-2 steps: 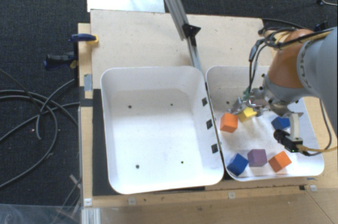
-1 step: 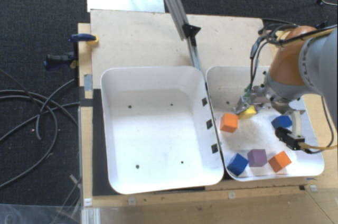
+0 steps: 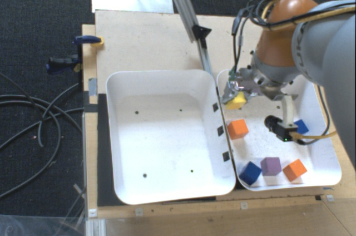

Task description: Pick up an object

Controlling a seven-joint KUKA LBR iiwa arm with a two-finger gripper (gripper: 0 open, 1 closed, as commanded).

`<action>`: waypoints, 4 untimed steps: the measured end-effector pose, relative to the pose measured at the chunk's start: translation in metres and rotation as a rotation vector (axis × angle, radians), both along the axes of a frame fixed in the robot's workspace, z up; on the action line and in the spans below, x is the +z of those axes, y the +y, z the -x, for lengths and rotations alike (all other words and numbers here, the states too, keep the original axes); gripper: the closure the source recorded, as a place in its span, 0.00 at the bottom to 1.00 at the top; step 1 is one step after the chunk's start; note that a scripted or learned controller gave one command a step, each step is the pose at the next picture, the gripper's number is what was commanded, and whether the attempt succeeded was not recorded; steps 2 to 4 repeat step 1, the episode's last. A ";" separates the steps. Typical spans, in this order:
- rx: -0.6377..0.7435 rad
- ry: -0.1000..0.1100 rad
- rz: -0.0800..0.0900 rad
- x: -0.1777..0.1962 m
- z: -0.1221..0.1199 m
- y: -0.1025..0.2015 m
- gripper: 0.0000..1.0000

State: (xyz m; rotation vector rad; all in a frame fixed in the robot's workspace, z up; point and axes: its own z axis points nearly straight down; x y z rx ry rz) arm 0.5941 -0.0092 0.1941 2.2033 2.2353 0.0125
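Observation:
My gripper (image 3: 236,93) hangs over the upper left corner of the right bin (image 3: 328,171), close to the wall between the two bins. A small yellow block (image 3: 238,99) sits between its fingertips, and the fingers are closed on it. Other blocks lie on the floor of this bin: an orange cube (image 3: 238,128) just below the gripper, a blue cube (image 3: 250,172), a purple cube (image 3: 271,165) and a second orange cube (image 3: 295,170) along the front. Another blue cube (image 3: 301,127) is partly hidden behind a black fitting on the arm.
The left bin (image 3: 161,134) stands alongside, its right wall touching the right bin. A slanted metal rod (image 3: 186,4) crosses the bench at the back. A blue clamp (image 3: 83,40) grips the bench's left edge, with cables on the floor beyond.

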 end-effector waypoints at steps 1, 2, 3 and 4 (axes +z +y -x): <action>-0.001 0.003 0.000 0.033 0.003 0.067 1.00; -0.001 0.003 0.000 0.033 0.003 0.067 1.00; -0.001 0.003 0.000 0.033 0.003 0.067 1.00; -0.001 0.003 0.000 0.033 0.003 0.067 1.00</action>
